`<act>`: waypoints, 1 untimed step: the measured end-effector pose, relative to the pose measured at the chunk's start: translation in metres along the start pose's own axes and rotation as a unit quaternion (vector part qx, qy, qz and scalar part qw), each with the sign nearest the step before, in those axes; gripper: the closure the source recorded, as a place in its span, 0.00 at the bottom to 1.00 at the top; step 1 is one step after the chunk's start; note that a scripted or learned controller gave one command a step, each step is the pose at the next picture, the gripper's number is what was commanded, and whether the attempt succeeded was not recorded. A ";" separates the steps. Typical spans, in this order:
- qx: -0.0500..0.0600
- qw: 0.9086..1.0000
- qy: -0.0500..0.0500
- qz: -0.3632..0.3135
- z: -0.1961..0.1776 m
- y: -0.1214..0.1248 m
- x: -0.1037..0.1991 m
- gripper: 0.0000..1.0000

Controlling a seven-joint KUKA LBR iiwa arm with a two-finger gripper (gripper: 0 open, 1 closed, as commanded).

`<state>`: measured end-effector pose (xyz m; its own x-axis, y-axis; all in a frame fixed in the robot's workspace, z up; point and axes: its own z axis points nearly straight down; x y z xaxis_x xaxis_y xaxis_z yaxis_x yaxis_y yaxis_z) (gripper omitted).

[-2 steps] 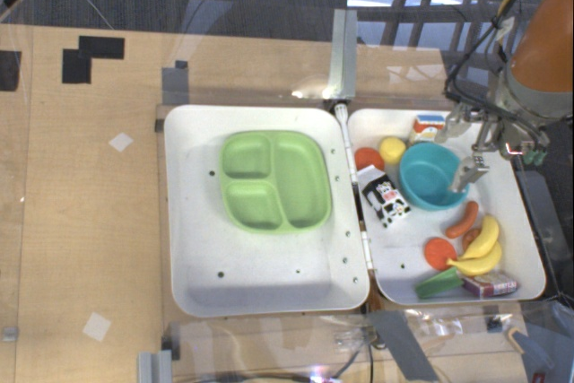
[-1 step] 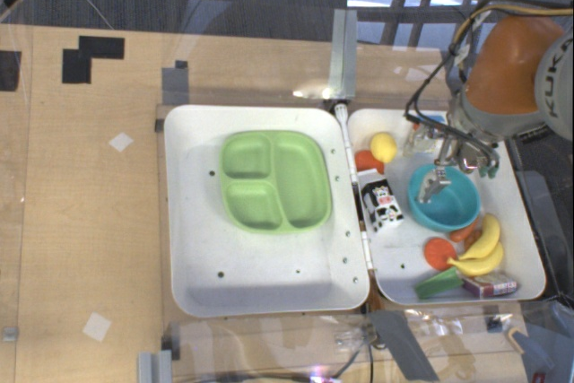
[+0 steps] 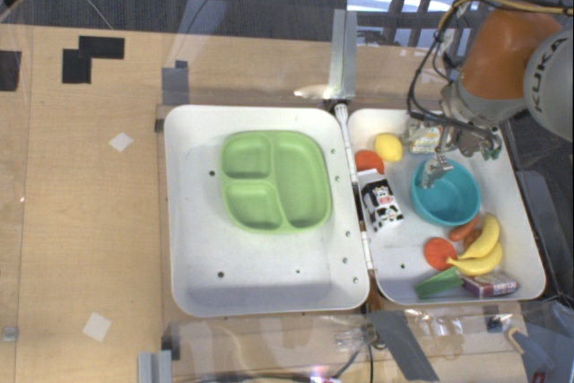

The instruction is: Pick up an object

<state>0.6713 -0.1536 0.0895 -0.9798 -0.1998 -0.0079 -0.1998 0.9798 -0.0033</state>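
My gripper (image 3: 437,173) hangs over the far rim of a blue bowl (image 3: 445,196) in the right bin (image 3: 529,239), fingers pointing down into it. I cannot make out the gap between them, and nothing shows held. Around the bowl lie a yellow lemon (image 3: 387,147), an orange-red piece (image 3: 369,161), a black-and-white carton (image 3: 380,204), a banana (image 3: 482,252), a red tomato (image 3: 438,252), a green piece (image 3: 438,284) and a purple box (image 3: 490,286).
The left bin (image 3: 193,274) holds a green divided plate (image 3: 273,181). A metal post (image 3: 340,58) stands behind the divider between the bins. The grey arm with its orange band (image 3: 502,58) reaches in from the upper right.
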 end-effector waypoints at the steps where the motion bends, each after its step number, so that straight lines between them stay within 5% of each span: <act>1: 0.002 0.998 -0.003 -0.058 -0.001 0.015 -0.004 0.00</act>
<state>0.6722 -0.1377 0.0901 -0.9503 -0.3111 -0.0123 -0.3110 0.9504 -0.0077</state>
